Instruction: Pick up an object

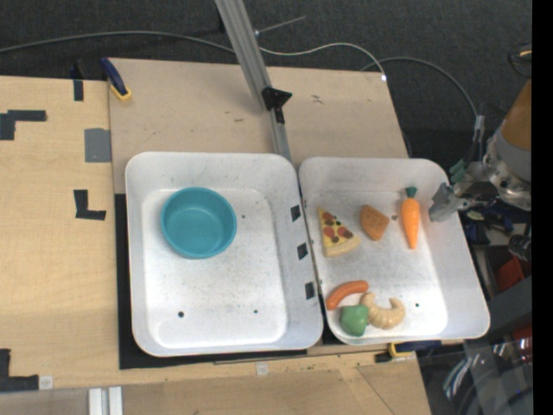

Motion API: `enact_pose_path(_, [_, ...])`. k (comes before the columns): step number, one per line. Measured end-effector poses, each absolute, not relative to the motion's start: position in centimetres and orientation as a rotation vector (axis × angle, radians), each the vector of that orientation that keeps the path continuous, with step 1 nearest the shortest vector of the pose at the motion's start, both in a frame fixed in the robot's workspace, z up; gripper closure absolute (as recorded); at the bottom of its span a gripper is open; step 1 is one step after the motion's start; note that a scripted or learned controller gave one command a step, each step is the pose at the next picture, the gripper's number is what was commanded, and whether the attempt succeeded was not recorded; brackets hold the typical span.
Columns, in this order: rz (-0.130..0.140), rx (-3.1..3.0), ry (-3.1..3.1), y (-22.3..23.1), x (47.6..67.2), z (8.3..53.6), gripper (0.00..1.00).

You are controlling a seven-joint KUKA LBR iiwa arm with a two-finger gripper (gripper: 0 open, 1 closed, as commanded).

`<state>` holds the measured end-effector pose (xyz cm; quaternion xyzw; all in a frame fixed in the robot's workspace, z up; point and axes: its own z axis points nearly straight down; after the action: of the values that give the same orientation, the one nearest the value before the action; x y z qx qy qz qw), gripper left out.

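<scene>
The gripper (449,199) hovers at the right bin (449,314) edge; whether it's parted or clenched, I cannot tell. Just left lies the carrot (410,219) — the nearest pick, probably — then a brown piece (375,222), then pizza slice (337,233).

— How's the light?
— Even and bright from above; the white bins (138,232) nearly wash out, shadows stay faint.
— Sharpness?
— Soft all over, grainy, darkest at the far and right edges.
</scene>
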<state>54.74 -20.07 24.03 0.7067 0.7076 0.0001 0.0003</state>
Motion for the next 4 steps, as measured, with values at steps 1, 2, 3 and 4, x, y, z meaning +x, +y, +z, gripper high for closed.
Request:
enact_pose_path(1, [0.0,2.216,2.23,-14.0,54.3,23.8,1.0])
enact_pose_path(2, [0.001,2.216,2.231,-7.7,54.8,23.0,1.0])
enact_pose_path(3, [0.001,2.214,2.233,-1.3,55.6,23.1,1.0])
enact_pose_path(4, [-0.002,2.216,2.232,3.8,55.1,22.3,1.0])
